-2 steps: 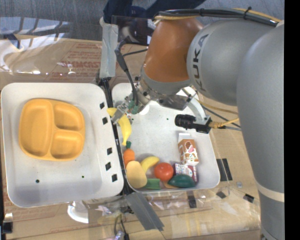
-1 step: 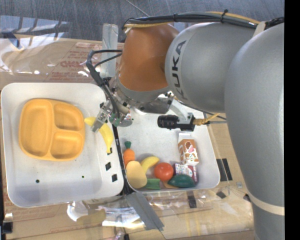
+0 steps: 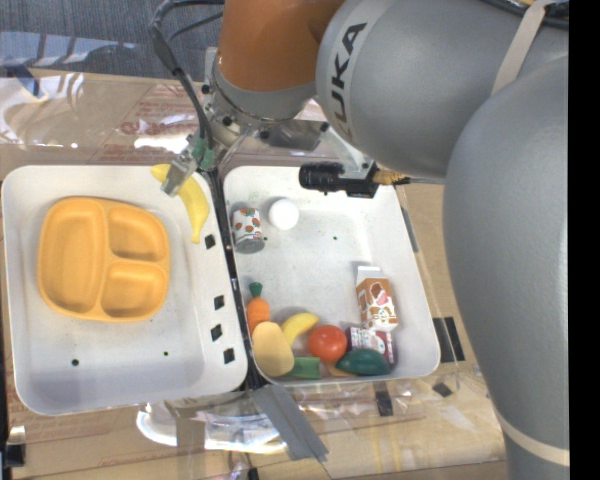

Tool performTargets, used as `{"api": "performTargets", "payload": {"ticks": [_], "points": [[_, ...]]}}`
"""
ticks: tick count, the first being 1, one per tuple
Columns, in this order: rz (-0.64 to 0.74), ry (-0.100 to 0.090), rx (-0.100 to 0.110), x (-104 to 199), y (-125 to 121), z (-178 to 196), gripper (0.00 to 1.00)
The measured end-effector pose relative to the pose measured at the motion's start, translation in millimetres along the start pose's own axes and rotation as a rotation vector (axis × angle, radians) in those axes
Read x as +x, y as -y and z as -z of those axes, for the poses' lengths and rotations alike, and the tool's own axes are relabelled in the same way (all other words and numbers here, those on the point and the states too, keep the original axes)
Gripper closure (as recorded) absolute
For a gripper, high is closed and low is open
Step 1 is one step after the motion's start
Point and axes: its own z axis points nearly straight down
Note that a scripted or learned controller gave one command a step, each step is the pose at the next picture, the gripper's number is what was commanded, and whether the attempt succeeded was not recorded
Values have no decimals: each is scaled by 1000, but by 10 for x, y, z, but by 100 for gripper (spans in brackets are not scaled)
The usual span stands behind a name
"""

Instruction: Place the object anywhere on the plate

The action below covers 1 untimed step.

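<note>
A yellow banana (image 3: 193,208) hangs over the right edge of the left bin, close to the divider between the bins. My gripper (image 3: 181,175) is shut on its upper end, with the banana's tip sticking out to the left of the fingers. The orange-yellow divided plate (image 3: 104,259) lies in the left half of the left bin (image 3: 100,378), with nothing on it. The banana is to the right of the plate and a little behind its far right corner, apart from it.
The right bin (image 3: 330,238) holds a small printed can (image 3: 247,227), a white ball (image 3: 282,213), a juice carton (image 3: 376,302), and a cluster of toy foods along its near edge, among them a tomato (image 3: 327,342) and a second banana (image 3: 299,325).
</note>
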Motion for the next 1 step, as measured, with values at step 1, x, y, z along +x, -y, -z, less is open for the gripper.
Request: {"api": "performTargets", "payload": {"ticks": [1], "points": [[-1,-2,3,1,8,-19,0]]}}
